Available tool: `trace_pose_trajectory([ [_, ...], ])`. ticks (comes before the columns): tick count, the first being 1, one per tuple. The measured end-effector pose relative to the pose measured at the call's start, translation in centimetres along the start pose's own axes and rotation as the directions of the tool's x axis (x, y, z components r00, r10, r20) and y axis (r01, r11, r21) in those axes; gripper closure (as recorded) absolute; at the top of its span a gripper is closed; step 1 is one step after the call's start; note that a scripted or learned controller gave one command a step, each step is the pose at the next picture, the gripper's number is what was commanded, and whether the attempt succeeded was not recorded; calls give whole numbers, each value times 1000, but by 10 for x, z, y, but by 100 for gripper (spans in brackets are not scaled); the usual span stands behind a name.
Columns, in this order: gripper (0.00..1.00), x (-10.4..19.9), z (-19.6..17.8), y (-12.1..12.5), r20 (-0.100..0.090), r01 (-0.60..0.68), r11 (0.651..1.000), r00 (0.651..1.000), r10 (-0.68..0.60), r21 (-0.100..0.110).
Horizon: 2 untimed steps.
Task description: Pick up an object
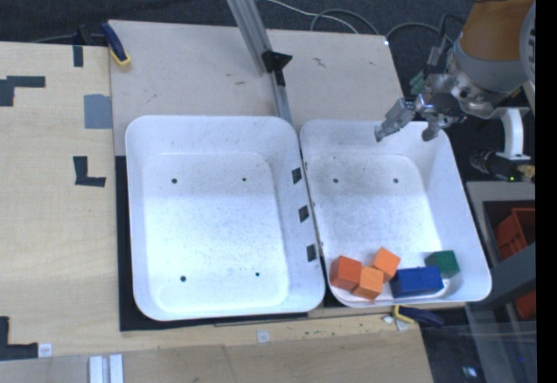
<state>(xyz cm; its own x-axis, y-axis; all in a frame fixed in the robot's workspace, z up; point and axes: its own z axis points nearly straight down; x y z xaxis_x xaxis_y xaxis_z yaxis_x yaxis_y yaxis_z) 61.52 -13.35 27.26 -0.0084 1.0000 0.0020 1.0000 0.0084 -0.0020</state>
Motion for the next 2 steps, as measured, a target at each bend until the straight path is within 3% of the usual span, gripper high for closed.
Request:
trace_pose_trajectory([
  [1, 0, 31, -31, -30, 1, -4, 1000, 1000, 4, -2],
  [2, 0, 21, -33, -64, 1, -8, 1000, 1000, 8, 0],
])
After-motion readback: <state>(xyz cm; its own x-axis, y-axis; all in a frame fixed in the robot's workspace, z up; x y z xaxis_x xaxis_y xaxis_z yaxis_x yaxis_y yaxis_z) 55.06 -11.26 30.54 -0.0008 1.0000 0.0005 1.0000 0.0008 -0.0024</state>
